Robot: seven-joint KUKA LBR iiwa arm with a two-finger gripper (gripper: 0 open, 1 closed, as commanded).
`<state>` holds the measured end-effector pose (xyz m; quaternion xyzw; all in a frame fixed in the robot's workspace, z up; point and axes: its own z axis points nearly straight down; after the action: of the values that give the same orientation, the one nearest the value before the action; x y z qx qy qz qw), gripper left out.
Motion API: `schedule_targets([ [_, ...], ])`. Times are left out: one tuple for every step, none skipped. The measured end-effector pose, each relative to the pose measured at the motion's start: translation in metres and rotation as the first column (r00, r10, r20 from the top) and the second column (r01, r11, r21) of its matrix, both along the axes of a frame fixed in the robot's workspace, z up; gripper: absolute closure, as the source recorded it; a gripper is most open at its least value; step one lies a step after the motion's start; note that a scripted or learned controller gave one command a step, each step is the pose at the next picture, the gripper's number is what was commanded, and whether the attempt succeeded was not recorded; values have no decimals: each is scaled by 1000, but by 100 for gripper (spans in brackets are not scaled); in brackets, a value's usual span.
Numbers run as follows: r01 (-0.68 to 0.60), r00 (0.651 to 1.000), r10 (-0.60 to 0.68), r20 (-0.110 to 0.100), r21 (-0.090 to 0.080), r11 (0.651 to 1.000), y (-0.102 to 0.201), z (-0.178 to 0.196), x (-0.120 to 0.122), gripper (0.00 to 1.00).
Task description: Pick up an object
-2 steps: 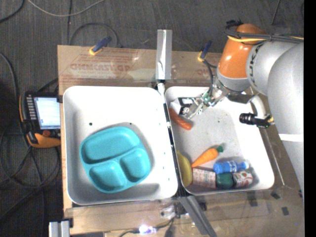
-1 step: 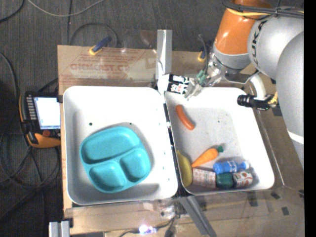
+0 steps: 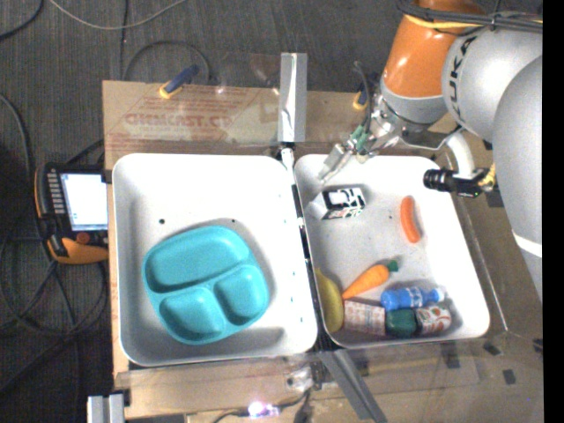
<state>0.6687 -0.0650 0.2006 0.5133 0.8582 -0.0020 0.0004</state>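
Observation:
My gripper [image 3: 344,159] hangs over the back left corner of the right bin [image 3: 467,236], open with nothing between its fingers. Just in front of it, on the bin floor, lies a small black and white box [image 3: 344,201]. A thin orange-red sausage-shaped piece [image 3: 410,218] lies to the right. Toward the front are a toy carrot [image 3: 370,278], a yellow fruit [image 3: 330,300] against the left wall, a blue bottle [image 3: 410,297], a dark green item [image 3: 401,322] and a small packet [image 3: 363,317].
The left bin [image 3: 132,183] holds a teal divided plate [image 3: 207,282]. A cardboard sheet [image 3: 194,117] lies behind the bins. A handheld pendant [image 3: 75,205] sits off the bench's left edge. The arm's orange band [image 3: 432,51] rises at the upper right.

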Motion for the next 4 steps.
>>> schedule_targets([
  [-196,981,196,1,1,981,38,60,1,0],
  [-376,927,376,0,4,927,88,-18,-6,0],
  [-474,880,474,0,4,880,39,-18,-57,0],
  [-556,831,556,1,2,831,-16,-18,-10,0],
])
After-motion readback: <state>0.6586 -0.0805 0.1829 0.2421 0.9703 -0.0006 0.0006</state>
